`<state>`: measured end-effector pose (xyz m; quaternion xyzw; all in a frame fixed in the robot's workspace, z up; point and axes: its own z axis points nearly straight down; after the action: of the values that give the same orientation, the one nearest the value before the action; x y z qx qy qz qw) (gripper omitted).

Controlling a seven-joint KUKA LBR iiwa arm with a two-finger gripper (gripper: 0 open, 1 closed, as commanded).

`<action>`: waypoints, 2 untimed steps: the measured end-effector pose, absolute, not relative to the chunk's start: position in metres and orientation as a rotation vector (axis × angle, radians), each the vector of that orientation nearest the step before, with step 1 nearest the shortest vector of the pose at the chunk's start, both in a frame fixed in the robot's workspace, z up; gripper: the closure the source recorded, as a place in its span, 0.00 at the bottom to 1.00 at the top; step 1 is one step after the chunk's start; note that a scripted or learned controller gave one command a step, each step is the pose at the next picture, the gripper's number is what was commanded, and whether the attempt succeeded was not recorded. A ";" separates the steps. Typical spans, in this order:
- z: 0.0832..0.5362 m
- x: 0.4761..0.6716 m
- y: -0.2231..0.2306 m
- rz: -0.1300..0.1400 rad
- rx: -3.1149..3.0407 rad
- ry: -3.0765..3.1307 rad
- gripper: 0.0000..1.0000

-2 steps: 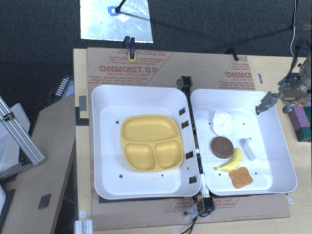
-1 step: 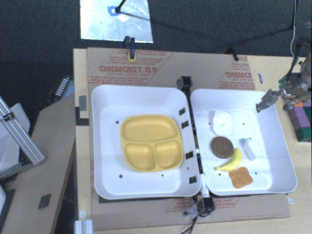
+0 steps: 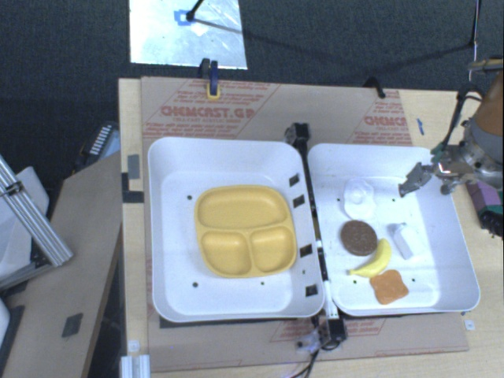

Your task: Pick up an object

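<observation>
Orange toast-shaped piece [image 3: 389, 287]: right bin [image 3: 453, 227], front, touching yellow plastic banana [image 3: 375, 261]
Banana: well left and forward of gripper [image 3: 415, 181]
Gripper: over the bin's back right; finger spread unclear, nothing visibly held

The arm [image 3: 487, 136] is grey metal with an orange band at its top right. Dark cables run beside it. Its gripper [image 3: 413, 181] is a grey, angular metal piece.

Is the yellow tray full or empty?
Empty. The yellow tray sits in the left bin, and all three compartments show bare yellow. The banana lies in the right bin.
</observation>
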<state>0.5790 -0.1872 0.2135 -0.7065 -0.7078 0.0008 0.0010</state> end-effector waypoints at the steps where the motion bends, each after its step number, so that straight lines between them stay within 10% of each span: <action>1: 0.172 0.581 -0.189 0.001 -2.219 -2.223 0.00; 2: 0.129 0.585 -0.184 0.001 -2.215 -2.225 0.00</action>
<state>0.5851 -0.1843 0.1286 -0.7055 -0.7087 0.0004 0.0008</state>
